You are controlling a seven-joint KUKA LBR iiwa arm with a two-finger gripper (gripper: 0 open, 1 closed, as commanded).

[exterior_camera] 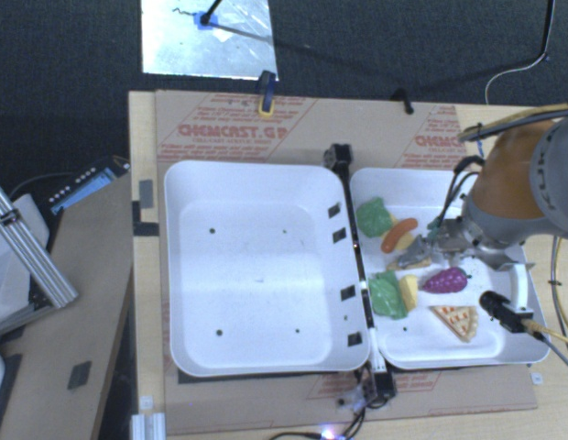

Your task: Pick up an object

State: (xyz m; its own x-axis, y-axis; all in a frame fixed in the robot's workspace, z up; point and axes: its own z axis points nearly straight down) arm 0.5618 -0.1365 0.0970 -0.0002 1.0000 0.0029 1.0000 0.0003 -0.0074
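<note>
The gripper (421, 253) hangs low just beside the orange carrot (399, 234); its grip state cannot be told, nothing visibly lifted.

Red print reading "CHEMCAST GP" stands on the brown board (234, 128) under the bins.

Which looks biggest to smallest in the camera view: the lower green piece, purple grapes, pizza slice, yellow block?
1. Lower green piece, purple grapes and pizza slice: too alike to rank.
2. Yellow block, clearly smallest.
</note>
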